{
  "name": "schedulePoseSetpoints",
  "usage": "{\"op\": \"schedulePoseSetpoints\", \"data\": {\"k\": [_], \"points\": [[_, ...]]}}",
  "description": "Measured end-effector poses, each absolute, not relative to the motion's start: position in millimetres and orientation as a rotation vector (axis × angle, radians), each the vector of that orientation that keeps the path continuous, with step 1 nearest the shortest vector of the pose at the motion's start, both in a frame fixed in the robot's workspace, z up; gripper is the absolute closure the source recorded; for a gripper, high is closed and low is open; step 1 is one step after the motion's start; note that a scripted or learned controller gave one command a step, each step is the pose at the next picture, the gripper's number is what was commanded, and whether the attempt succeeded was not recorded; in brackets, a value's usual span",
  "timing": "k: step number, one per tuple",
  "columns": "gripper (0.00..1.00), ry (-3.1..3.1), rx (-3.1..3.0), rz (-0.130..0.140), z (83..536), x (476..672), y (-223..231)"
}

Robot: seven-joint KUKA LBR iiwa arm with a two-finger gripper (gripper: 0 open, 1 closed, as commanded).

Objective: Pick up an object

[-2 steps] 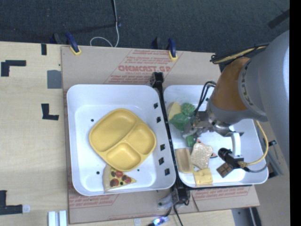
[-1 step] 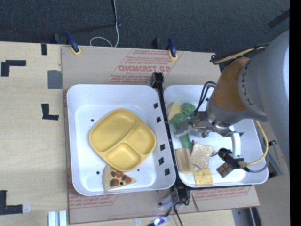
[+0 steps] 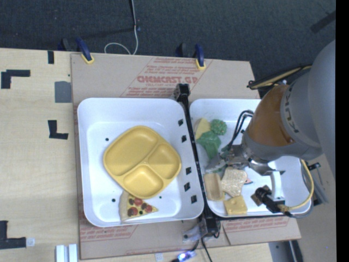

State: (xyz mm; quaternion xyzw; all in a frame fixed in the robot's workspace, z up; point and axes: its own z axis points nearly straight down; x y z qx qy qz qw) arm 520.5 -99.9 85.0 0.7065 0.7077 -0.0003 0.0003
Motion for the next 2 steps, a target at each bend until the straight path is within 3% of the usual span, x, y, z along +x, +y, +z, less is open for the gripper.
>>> {"op": "schedulePoseSetpoints", "data": {"k": [1,2], "points": [[0.00,2.223,2.223,-0.003,84.8,548.5,-99.4],[0.00,2.220,2.216,0.004,85.8,492.5,-100.6]]}}
